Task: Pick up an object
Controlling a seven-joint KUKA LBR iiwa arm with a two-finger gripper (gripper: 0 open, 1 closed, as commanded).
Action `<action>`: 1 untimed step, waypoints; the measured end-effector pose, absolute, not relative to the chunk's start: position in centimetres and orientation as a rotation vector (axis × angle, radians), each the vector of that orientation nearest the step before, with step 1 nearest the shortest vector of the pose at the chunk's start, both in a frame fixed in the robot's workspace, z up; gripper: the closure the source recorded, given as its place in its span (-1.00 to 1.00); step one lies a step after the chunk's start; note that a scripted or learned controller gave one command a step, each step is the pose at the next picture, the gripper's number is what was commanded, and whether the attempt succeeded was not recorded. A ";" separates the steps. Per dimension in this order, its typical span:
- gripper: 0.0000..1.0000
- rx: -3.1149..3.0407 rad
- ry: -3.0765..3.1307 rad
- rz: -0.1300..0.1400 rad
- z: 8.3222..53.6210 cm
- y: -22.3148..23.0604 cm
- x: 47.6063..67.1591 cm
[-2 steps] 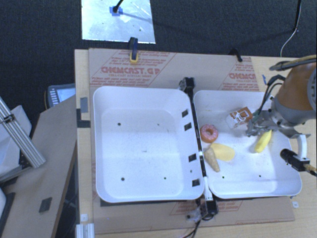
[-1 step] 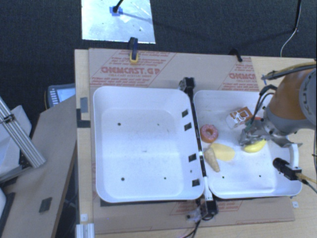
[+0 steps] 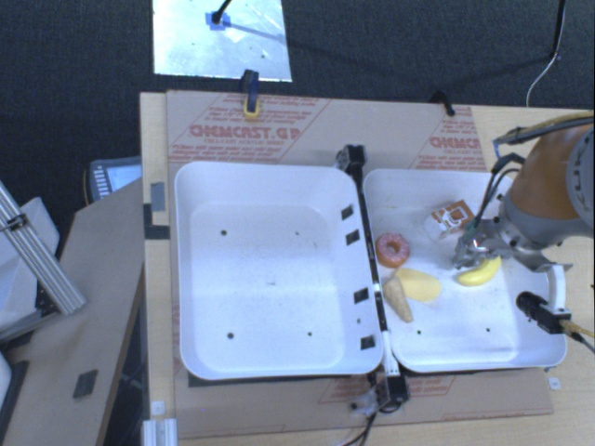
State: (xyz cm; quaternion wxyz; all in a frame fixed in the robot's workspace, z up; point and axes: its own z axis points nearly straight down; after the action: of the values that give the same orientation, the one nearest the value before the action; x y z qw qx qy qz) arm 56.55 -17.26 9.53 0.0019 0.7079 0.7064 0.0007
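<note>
While I watch from afar, pincer [image 3: 471,252]: grip state, cannot tell.
Banana [image 3: 480,272]: just below pincer; light, curved, smooth; I'd grasp mid-body, across its width.

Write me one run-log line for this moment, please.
pincer low in right bin, at banana | grasp unconfirmed | donut, carton untouched

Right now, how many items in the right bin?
5: donut by the divider, yellow lemon-like piece below it, tan piece beside that, small carton near the far wall, banana at the gripper. The arm may hide more.
</note>
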 end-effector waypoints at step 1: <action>1.00 2.220 2.214 0.004 10.6 -17.3 56.6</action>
State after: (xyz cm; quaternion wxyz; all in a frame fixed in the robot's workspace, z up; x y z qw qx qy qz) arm 56.63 -17.29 10.59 0.0033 0.7081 0.7061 0.0013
